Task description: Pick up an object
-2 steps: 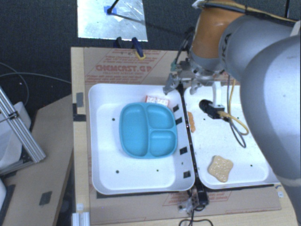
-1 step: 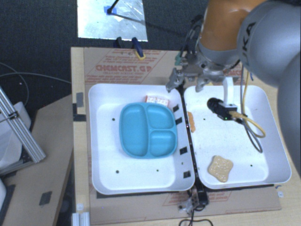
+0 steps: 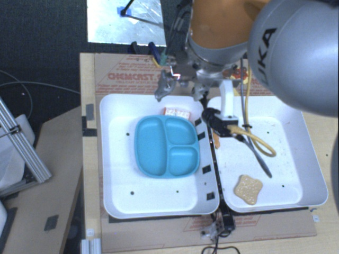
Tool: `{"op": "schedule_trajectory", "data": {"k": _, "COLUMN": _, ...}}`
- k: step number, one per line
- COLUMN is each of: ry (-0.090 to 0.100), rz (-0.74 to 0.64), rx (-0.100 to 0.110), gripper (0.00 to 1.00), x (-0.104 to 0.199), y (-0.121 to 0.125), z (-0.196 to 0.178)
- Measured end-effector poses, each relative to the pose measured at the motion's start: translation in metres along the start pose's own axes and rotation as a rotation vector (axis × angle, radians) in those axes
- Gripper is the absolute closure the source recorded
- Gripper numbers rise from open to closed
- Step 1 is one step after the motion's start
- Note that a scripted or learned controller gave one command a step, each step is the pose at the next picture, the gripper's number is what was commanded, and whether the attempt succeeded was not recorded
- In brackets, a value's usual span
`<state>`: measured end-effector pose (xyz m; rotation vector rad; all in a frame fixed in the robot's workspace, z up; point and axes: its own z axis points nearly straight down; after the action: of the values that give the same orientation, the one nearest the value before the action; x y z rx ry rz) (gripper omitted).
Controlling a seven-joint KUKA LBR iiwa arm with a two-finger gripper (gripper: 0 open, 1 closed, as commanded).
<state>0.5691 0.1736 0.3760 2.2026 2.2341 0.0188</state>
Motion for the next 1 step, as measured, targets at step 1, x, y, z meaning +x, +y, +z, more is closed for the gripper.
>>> {"op": "schedule_trajectory", "data": {"k": 1, "ry": -0.008, "rz": 0.013, "rx": 0.023, "gripper": 0.0, "x": -0.0028, "y": -0.0342, "z": 0.1241}}
